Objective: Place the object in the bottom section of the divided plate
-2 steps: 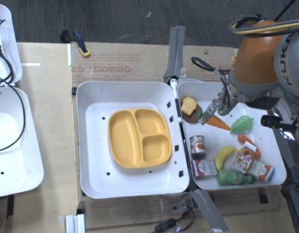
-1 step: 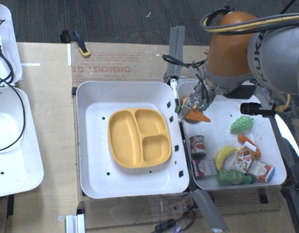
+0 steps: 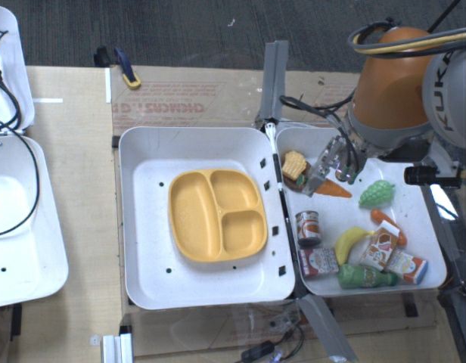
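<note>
Fingers of my gripper (image 3: pixel 329 174) sit over the carrot (image 3: pixel 332 190) in the right bin (image 3: pixel 433 225); grip state undeterminable (view too coarse). I judge neighbouring clutter could spoil the grasp before the divided plate (image 3: pixel 216 215).

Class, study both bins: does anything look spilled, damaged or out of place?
Nothing stands out. The yellow divided plate lies flat in the left bin; the toy foods, like the carrot and banana, lie loose but inside the right bin.

Fixed overhead camera, slanted down, both bins (image 3: pixel 135 225) framed
</note>
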`<action>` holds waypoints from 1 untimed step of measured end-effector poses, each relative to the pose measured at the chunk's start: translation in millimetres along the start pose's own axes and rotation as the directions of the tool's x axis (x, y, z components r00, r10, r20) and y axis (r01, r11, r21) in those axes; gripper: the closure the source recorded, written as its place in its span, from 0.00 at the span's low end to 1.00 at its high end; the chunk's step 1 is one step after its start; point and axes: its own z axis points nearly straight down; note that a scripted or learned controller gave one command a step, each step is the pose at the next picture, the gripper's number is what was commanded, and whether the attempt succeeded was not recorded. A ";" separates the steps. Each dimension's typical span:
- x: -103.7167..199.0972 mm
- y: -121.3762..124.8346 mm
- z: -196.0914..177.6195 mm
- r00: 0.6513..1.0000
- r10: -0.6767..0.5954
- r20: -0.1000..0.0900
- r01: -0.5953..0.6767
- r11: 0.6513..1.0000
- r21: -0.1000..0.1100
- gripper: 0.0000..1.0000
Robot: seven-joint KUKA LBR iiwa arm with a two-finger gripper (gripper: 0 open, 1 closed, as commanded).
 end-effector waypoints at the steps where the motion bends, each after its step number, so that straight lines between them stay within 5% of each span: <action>1: 44.6 54.6 10.7 0.961 -0.275 0.001 0.275 0.961 -0.001 1.00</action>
